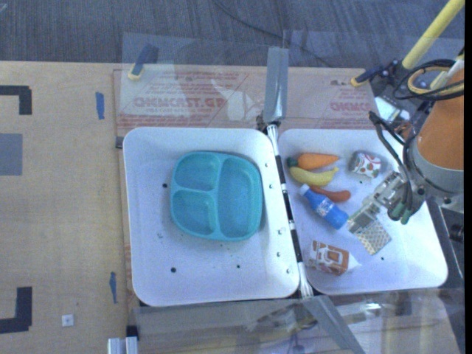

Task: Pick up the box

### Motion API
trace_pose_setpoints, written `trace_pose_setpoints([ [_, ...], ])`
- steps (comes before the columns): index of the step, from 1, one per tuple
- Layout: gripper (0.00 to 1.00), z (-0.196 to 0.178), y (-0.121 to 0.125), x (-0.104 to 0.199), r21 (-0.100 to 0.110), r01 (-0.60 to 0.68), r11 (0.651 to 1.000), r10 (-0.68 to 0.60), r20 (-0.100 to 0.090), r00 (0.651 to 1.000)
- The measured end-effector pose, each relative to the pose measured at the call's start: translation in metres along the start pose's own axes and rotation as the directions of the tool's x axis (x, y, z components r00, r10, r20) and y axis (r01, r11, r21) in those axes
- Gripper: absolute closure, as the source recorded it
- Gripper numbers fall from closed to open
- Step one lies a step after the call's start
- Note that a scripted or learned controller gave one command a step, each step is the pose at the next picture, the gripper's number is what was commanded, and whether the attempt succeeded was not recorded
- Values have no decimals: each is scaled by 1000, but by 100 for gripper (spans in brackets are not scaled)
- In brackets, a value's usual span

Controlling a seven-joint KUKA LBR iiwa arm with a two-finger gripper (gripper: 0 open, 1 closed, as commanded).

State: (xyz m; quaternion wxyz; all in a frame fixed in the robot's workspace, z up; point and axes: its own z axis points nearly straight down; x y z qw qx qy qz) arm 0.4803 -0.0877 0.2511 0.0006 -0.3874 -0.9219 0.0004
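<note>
Nearest me, at 6 o'clock in the right bin (435, 271), sits the box (329, 257), an orange-and-white carton w/ crisp printed faces lying flat and untouched, well placed for a top-down grab I'd say. Just past it at approx 2 o'clock from the box hangs the gripper (365, 222), metal fingers over a small checkered packet (375, 236); can't tell how far they're parted or if they've got anything. Farther back: blue bottle (324, 206), glossy yellow banana (313, 175), carrot (318, 160), a crumpled pouch (366, 164), and in the left bin (147, 271) a smooth teal divided plate (217, 195).
</note>
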Motion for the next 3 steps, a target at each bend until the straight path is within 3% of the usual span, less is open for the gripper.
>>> trace_pose_setpoints([
  [1, 100, 16, -1, 0, 2, -21, 1000, 21, -4, 1000],
  [2, 100, -11, -38, -38, 0, -11, 1000, 11, 0, 1000],
  [3, 100, 17, -2, -1, 4, -312, 950, 312, -3, 950],
])
